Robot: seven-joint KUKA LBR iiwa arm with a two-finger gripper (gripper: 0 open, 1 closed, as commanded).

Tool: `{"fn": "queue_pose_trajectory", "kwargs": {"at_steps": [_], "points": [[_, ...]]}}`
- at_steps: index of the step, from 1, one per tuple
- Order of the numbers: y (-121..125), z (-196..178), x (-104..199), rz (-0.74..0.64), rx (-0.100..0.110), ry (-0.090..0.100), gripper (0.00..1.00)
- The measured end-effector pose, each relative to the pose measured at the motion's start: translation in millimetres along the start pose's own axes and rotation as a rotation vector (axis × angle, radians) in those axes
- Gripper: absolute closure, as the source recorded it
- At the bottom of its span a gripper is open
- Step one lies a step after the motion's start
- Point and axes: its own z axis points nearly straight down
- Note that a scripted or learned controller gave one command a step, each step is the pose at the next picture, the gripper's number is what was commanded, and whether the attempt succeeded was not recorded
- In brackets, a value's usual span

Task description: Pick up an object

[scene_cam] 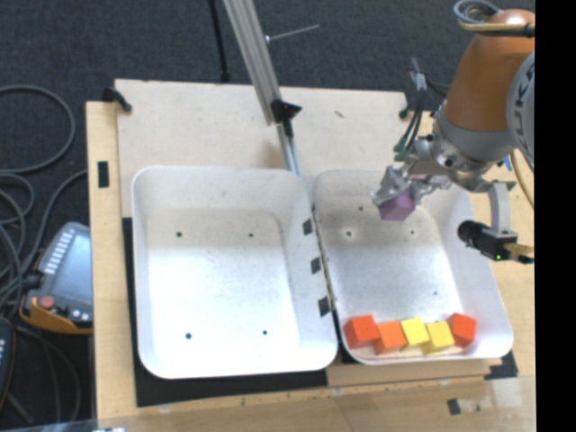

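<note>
Purple block [397, 205] sits between fingers of gripper [394, 198], held above right bin [477, 268] near its far edge. Looks small, light, rigid, likely foam or wood. Flat opposite faces best for grip. Orange and yellow blocks [409, 331] line near wall.

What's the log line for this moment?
end effector: over right bin, purple block between fingers | row of orange and yellow blocks: near edge
</note>
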Motion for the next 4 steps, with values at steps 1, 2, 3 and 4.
{"fn": "queue_pose_trajectory", "kwargs": {"at_steps": [1,2,3,4], "points": [[36,-39,-58,0.0,0.002,-0.001,1.0],[40,22,15,-0.011,0.014,0.007,1.0],[39,30,92,-0.012,0.01,0.007,1.0],[29,32,153,-0.012,0.011,0.006,1.0]]}}
